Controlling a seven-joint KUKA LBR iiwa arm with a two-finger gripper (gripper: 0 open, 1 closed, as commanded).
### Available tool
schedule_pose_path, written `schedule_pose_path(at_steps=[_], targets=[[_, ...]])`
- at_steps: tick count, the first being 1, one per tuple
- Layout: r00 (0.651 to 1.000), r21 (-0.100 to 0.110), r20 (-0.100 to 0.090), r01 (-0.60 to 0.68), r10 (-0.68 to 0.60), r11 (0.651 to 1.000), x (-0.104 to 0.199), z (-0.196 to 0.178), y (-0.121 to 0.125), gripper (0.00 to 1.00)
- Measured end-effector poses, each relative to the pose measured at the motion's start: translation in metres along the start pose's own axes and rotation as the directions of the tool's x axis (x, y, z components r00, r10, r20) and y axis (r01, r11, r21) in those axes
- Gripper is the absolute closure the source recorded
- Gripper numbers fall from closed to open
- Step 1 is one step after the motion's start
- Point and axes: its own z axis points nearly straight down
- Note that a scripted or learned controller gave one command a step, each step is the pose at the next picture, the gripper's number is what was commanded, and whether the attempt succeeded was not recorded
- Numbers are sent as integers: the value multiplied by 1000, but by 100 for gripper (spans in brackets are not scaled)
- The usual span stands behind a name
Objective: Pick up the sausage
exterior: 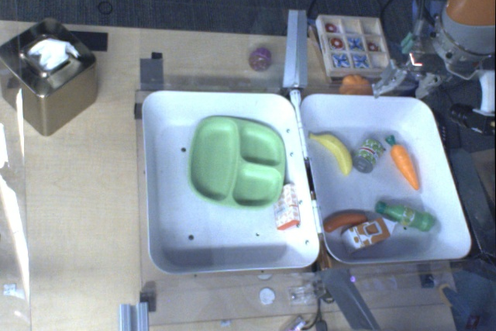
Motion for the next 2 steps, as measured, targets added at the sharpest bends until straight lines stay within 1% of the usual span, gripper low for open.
schedule_pose_path(at_steps=[1,2], targets=[[981,4,0,-192,192,981,16,123,-64,0],[993,2,-2,119,-119,993,35,168,-98,0]])
